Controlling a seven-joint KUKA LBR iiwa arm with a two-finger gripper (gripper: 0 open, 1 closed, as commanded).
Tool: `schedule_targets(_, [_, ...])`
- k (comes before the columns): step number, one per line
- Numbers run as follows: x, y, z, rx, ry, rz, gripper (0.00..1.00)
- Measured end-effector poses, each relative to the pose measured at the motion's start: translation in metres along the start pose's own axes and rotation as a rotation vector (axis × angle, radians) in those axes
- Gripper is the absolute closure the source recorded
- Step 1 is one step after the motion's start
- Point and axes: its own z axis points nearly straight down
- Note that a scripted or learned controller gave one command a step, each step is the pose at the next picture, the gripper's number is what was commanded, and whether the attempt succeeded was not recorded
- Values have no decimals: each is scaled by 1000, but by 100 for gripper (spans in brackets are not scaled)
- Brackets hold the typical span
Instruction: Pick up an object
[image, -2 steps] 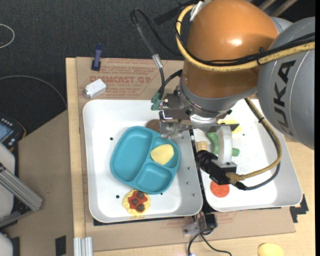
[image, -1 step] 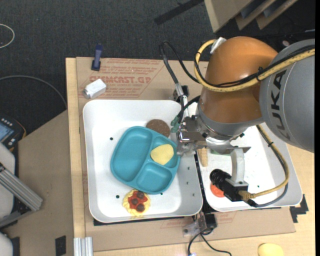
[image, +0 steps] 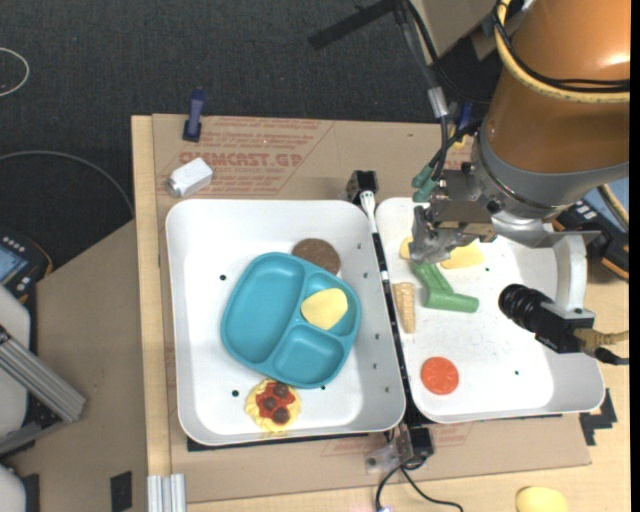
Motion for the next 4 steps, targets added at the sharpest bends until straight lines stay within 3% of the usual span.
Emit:
schedule_targets(1, [-15, -1, 6, 14, -1, -2, 100])
schedule_targets(2, [21, -2, 13, 17, 0, -8, 100])
schedule_targets(4, [20, -1, -8, 11, -1, -6, 100])
